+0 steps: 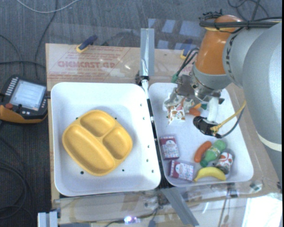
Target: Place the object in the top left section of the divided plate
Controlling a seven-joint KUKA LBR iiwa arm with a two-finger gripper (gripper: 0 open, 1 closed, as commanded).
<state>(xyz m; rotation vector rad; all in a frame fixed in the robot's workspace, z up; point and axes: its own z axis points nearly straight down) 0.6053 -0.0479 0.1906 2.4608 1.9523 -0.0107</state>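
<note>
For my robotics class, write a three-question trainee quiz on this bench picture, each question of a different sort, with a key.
1. True or false: the yellow divided plate lies in the left bin.
2. Multiple choice: the banana lies in the right bin at its A) far left corner B) near right corner C) middle.
3. Fill in: the arm's hand is above the ____ bin.

Key: 1 true; 2 B; 3 right.
</note>
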